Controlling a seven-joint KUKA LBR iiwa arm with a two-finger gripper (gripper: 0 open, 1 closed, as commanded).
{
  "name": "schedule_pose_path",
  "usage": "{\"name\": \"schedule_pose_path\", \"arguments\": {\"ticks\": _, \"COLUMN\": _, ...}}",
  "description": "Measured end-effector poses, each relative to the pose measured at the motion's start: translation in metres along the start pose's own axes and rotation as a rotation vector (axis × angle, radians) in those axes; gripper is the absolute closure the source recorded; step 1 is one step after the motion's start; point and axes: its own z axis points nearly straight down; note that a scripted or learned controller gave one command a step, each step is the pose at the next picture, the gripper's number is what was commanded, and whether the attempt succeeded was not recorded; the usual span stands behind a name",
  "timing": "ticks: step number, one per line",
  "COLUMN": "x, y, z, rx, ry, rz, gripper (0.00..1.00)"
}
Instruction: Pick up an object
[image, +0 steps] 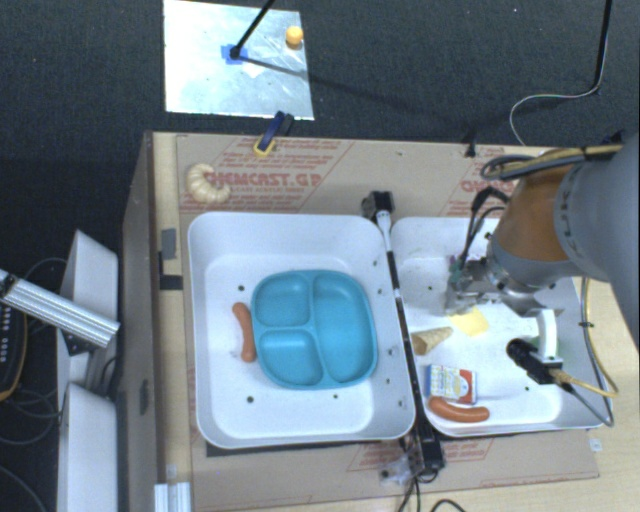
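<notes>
Our gripper hangs just beside the yellow block; we cannot tell whether it gapes or is closed.

2 bins side by side on bench: L bin, R bin.

In L bin: plate at centre, sausage just L of it.

In R bin: wedge near L wall; block just R of it & a bit further back; carton in front of wedge; 2nd sausage in front of carton, by front wall. Gripper over bin's mid, just behind block; arm comes in from R.

On bench behind L bin's back-L corner: pastry. Clip at bench's back edge, R of pastry. Behind bench: sheet w/ ball on its back-R part.
</notes>
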Motion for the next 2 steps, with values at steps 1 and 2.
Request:
{"name": "schedule_pose_path", "arguments": {"ticks": 1, "x": 0.0, "y": 0.0, "z": 0.0, "rx": 0.0, "ry": 0.0, "rz": 0.0, "gripper": 0.0}}
{"name": "schedule_pose_path", "arguments": {"ticks": 2, "x": -0.023, "y": 0.058, "z": 0.01, "rx": 0.025, "ry": 0.006, "rz": 0.004, "gripper": 0.0}}
